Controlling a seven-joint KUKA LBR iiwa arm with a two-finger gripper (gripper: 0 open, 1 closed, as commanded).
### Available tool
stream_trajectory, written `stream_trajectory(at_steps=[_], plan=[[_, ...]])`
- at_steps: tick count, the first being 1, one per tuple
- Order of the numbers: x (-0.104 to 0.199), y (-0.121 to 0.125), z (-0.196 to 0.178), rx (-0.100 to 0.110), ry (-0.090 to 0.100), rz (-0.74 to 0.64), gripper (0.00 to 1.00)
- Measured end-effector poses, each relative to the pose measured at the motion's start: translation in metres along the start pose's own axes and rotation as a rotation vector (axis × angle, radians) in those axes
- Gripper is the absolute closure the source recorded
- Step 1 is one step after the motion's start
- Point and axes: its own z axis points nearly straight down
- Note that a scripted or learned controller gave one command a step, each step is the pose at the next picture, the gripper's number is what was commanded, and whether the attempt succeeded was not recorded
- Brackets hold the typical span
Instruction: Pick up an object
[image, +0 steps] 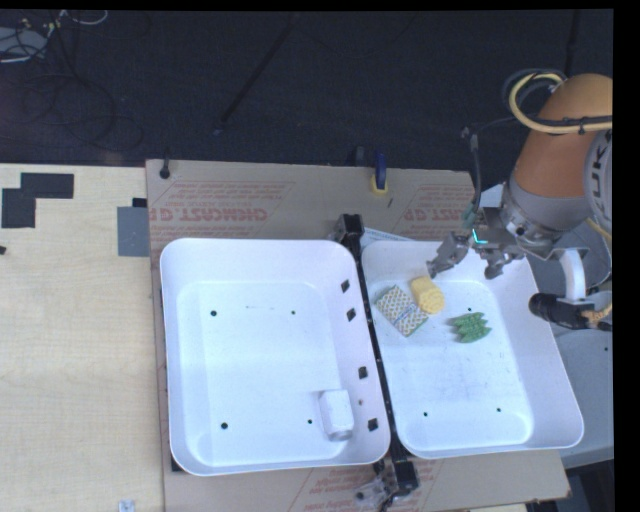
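Nothing is being held yet: the gripper (468, 258), seemingly spread wide, is hovering at 2 o'clock of the yellow block (428, 295).

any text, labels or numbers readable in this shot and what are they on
Red print on the cardboard sheet under the bins, behind the left bin: it runs upside down or mirrored and is too blurred to quote with confidence.
More red print on the same cardboard at the front edge, below the bins: too small and blurred to read.
Dark lettering on the arm at the view's right edge: cut off, unreadable.
No readable text on the objects in the bins.
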Motion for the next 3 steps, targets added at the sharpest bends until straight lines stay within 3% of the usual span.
stream_trajectory(at_steps=[1, 2, 3], plan=[[0.019, 0.021, 0.093, 0.007, 0.001, -0.001, 0.00], [0.101, 0.009, 0.033, -0.005, 0.003, -0.007, 0.00], [0.009, -0.088, 0.021, 0.005, -0.003, 0.012, 0.00]])
